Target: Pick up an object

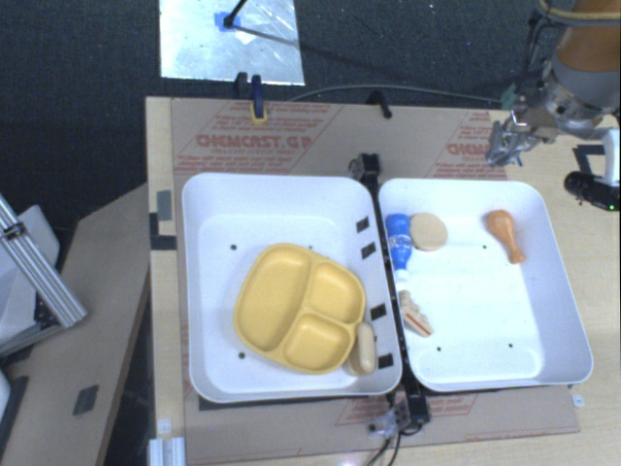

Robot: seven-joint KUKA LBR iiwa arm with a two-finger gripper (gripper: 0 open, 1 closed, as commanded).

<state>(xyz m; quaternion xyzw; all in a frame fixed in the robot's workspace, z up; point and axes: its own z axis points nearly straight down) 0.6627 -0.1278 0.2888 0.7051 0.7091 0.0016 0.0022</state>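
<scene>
Bench (165,260): tan board under both bins, red lettering showing at its far edge.
Left bin (209,212): white, shallow, touching the right bin along a black centre seam.
Tray (299,307): yellow, three compartments, lying flat at about 5 o'clock of the left bin's middle (turned at a slant to the bin walls).
Roll (364,348): pale beige, oblong, at 4 o'clock of the tray, touching its corner, close by the seam.
Right bin (543,348): white, near half bare.
Strips (414,315): small orange-and-cream pieces at 9 o'clock of the right bin's middle, just beside the seam.
Tube (398,241): blue with a white end, lying along the seam at 12 o'clock of the strips.
Disc (428,231): round, tan, touching the tube at its 3 o'clock side.
Drumstick (505,232): orange-brown, at 1 o'clock of the right bin's middle, thin end pointing toward the near right, well apart from the disc.
Gripper (505,149): past the right bin's far rim at 12 o'clock of the drumstick, above the board, clear of every object; nothing between the fingers, though open or closed cannot be told (too small and blurred).
Arm (582,56): grey with orange band, at 2 o'clock of the gripper.
Plate (231,25): shiny metal sheet on the dark floor, farthest off, at 12 o'clock of the left bin.
</scene>
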